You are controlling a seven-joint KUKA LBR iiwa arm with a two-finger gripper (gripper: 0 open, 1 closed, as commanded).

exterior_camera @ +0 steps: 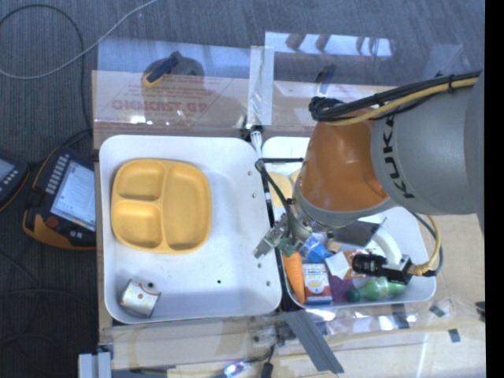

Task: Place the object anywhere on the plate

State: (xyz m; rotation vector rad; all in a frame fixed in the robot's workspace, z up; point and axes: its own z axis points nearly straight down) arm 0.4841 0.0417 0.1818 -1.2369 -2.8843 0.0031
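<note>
**Arm over the right bin, plate waiting on the left**

Grey carpet surrounds the table, with a handheld control unit (59, 199) lying at the far left of the frame. Next comes the left bin (236, 211), holding a yellow divided plate (161, 205) in its upper part and a small metal can (139, 297) tipped over in its lower left corner. Right of centre, the pincer (282, 239) hangs at the inner edge of the right bin (421, 290); whether it is open, closed or gripping anything I cannot tell. Below it lies a heap: a carrot (293, 274), a small carton (316, 282), a green toy (378, 290). Which one is the object is unclear. All look light and rigid; the carrot seems best pinched across its middle.
</note>
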